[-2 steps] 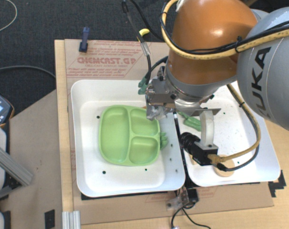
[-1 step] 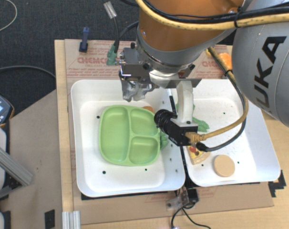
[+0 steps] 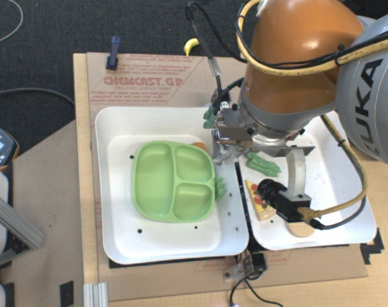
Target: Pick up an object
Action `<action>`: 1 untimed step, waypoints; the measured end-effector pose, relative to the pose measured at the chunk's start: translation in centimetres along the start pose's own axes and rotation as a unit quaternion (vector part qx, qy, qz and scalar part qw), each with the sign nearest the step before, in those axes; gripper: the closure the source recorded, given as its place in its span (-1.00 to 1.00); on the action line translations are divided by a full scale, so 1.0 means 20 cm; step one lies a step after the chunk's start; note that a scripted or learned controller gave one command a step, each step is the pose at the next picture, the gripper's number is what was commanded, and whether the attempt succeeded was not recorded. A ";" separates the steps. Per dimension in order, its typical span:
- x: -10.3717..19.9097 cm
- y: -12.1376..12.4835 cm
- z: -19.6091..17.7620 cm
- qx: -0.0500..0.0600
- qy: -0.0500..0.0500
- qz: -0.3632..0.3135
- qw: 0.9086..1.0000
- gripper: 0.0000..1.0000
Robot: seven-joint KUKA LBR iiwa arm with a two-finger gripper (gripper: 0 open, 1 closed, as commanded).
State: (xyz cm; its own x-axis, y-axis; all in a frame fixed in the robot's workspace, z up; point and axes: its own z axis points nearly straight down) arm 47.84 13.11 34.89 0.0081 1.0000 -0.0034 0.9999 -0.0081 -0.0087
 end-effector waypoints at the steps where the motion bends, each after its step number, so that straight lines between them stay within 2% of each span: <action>1: -0.18 0.05 0.35 0.000 0.001 -0.001 1.000 1.00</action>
